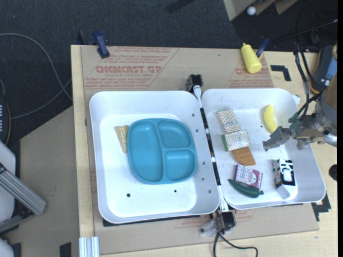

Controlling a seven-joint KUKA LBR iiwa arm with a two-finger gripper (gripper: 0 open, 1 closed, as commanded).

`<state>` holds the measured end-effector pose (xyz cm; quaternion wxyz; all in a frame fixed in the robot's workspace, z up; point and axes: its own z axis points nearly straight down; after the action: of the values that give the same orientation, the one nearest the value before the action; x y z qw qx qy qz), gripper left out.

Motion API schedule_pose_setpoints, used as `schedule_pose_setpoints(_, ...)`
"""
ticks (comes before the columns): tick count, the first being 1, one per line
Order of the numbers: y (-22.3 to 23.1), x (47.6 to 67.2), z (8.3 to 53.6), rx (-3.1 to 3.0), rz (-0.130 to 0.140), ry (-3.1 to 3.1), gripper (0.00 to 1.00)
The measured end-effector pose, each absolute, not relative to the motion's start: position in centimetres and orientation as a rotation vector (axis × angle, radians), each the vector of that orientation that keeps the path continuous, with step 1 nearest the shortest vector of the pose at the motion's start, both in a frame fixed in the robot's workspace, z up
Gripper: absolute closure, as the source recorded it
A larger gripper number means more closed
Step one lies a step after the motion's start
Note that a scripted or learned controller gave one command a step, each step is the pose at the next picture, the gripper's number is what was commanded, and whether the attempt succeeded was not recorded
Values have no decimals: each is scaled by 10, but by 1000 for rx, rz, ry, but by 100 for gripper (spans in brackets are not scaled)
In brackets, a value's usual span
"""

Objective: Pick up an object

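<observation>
My gripper [286, 142] hangs over the right side of the right bin [306, 193], open, with nothing between its fingers. One grey finger [272, 141] points left toward the middle of the bin. A yellow banana [270, 118] lies just up-left of it. A black and white object [284, 174] lies just below it. Further left sit two patterned packets [228, 120] [236, 140], an orange-brown piece [244, 156], a maroon packet [247, 176] and a green pepper [245, 189].
The left bin [107, 191] bears a blue divided plate [161, 150] with a tan cracker [122, 136] beside its left rim. A yellow bottle [250, 58] and a blue clamp [99, 44] lie on the board behind the bins.
</observation>
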<state>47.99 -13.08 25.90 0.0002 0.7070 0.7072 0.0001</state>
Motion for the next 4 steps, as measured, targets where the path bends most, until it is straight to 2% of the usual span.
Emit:
schedule_pose_setpoints(1, -201, 494, 103, 2203, 12, 2203, 0)
schedule_pose_setpoints(2, -219, 484, 85, 2219, 6, 2225, 0)
schedule_pose_setpoints(3, -177, 546, 113, 2219, 2, 2222, 0)
schedule_pose_setpoints(4, -202, 623, 85, 2219, 0, 2222, 0)
